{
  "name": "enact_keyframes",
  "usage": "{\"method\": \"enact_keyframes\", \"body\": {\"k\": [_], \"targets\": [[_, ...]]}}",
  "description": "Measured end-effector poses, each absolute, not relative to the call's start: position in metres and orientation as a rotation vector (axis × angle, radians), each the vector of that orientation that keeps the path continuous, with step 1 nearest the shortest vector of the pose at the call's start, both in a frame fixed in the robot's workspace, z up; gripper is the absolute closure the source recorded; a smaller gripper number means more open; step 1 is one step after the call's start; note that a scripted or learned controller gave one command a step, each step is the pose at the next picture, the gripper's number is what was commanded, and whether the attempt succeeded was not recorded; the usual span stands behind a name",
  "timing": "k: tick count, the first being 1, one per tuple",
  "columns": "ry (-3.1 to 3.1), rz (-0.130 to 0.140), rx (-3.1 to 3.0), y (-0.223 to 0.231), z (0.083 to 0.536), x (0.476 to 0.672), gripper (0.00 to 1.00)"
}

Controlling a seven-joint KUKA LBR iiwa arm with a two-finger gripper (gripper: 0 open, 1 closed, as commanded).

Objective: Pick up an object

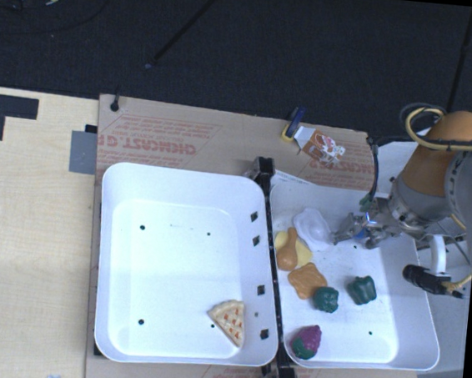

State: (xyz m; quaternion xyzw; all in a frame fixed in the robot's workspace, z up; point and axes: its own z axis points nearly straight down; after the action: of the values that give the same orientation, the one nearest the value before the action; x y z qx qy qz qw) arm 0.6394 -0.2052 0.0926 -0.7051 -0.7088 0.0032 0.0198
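Toys [319,289] clustered in right bin [404,344], claw [357,232] perhaps just above

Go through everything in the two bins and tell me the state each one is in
tool: above right bin, holding nothing visible
waffle slice: flat, left bin, near corner
clear plastic piece: loose, right bin
yellow piece: touching orange piece
two green pieces: apart
magenta piece: against near rim
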Motion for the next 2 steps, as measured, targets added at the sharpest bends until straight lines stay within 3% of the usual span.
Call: {"method": "enact_keyframes", "body": {"k": [1,2], "targets": [[-2.228,-0.003,-2.215,-0.126,0.156,0.645,1.00],[-2.237,-0.016,-2.215,-0.040,0.305,0.634,1.00]]}}
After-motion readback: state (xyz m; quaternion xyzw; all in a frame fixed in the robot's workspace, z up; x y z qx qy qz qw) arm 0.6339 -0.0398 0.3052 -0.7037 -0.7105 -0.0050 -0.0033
